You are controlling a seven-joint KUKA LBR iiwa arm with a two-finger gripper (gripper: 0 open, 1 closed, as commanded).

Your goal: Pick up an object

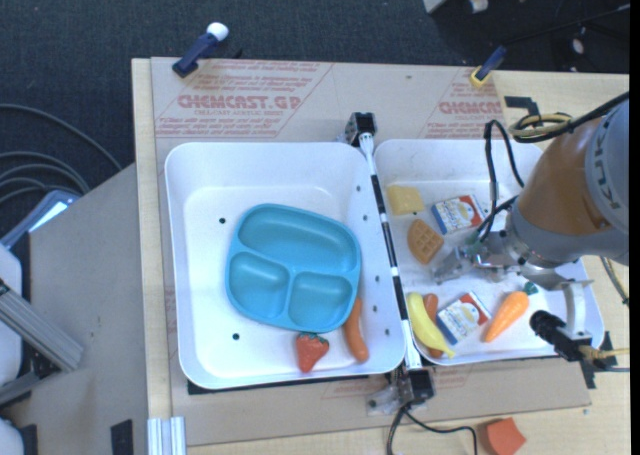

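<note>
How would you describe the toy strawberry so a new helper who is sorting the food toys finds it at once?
Start at the left white bin, the one holding the blue divided plate. Just below the plate's near edge, at the bin's front wall, lies the strawberry. It is short, red and stubby, unlike the long orange hot dog beside it.

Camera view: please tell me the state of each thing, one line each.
Blue tray: flat in left bin, nothing on it.
Strawberry: left bin, beside tray.
Sausage: left bin, beside tray.
Banana: lying in right bin.
Carrot: lying in right bin.
Cracker: lying in right bin.
Pincer: low over right bin.
</note>
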